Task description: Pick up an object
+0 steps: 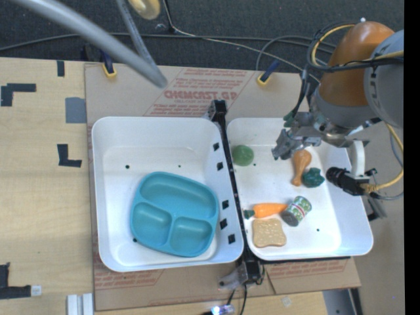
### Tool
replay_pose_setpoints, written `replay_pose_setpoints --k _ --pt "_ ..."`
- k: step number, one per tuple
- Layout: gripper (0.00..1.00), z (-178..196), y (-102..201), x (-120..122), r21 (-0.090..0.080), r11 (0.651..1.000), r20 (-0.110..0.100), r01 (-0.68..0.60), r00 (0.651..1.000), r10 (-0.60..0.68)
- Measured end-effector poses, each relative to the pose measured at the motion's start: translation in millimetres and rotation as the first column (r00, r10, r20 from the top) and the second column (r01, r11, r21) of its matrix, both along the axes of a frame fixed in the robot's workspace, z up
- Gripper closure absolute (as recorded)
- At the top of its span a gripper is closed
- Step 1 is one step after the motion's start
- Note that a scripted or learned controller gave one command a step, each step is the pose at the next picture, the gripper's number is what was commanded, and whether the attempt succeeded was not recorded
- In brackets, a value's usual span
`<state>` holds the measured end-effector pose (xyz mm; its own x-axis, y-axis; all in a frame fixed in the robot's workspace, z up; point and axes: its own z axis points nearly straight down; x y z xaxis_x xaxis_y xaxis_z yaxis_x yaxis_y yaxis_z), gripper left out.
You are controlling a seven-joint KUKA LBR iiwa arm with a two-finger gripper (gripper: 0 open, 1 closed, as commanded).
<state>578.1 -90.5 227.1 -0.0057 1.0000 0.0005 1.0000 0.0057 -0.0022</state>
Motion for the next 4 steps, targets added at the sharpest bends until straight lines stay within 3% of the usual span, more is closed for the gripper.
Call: replay_pose_setpoints --k 3,4 --pt "1.0 -8 133 73 0.0 1.0 0.004 0.0 1.0 0.0" --pt "1.0 -1 176 85 0.0 1.0 0.002 0.0 1.0 0.0"
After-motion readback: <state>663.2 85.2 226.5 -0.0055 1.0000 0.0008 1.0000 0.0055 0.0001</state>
